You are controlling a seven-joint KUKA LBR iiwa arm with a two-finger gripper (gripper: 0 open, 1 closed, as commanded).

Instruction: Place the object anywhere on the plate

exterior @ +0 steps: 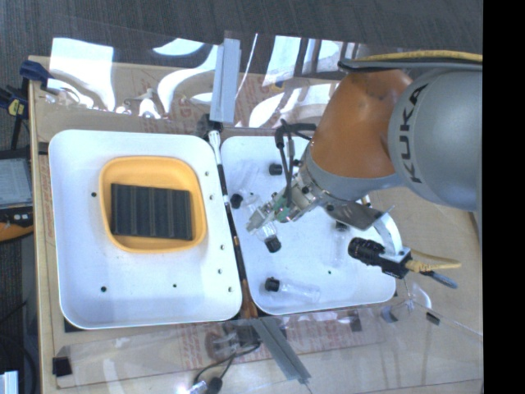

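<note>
1. Plate (pixel 152 176), yellow with a dark ridged insert, sits in the left bin (pixel 82 286), well apart from the jaws, and carries no loose object; placing looks undone.
2. Small clear-and-dark objects (pixel 268 241) lie in the right bin (pixel 361 290), just beside the jaws.
3. Gripper (pixel 275 213) hangs low over the right bin, wrist angled toward the divider; I cannot tell how its jaws stand, or whether they grip anything.

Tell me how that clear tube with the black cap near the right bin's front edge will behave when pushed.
The capped tube lies on its side and looks round, so it would probably roll. It looks like thin clear plastic, likely light, perhaps slippery for the gripper.
</note>
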